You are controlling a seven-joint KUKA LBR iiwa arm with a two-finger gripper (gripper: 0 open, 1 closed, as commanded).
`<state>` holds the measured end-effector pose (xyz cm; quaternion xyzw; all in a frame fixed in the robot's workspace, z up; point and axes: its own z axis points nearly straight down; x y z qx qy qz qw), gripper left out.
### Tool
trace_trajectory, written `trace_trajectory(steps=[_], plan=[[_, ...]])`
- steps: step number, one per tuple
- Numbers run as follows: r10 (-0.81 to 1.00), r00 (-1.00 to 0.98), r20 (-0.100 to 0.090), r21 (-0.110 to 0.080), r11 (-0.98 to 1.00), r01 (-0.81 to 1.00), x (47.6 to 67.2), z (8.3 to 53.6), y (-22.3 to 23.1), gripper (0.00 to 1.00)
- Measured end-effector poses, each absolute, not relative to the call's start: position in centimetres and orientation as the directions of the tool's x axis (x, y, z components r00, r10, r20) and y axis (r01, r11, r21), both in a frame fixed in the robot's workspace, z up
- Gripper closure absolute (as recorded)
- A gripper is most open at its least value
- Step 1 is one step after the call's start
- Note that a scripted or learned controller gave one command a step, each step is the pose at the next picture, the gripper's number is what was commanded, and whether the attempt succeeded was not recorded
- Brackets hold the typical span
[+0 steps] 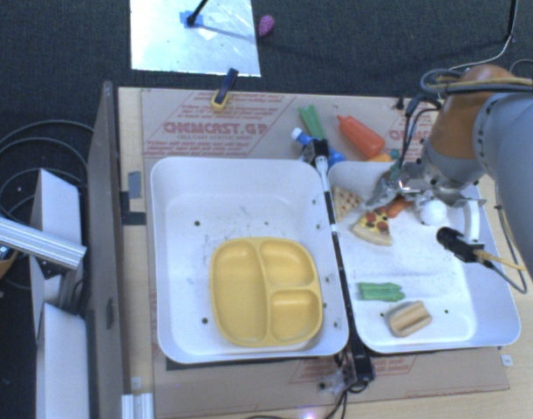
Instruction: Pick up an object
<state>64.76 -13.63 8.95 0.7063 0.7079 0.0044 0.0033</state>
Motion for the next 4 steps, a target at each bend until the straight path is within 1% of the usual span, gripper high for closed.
trace_trajectory(steps=[1, 2, 3, 4], plan=[[1.000, -0.007, 0.000, 0.018, 0.007, 1.000, 65.0, 10.3, -13.6, 1.00], [1.000, 0.003, -0.005, 0.009, -0.003, 1.000, 61.1, 19.1, -17.5, 1.00], [1.000, -0.002, -0.001, 0.003, 0.002, 1.000, 61.1, 18.5, -17.2, 0.00], [1.000, -0.007, 0.004, -0.006, 0.007, 1.000, 56.3, 15.2, -11.3, 0.00]])
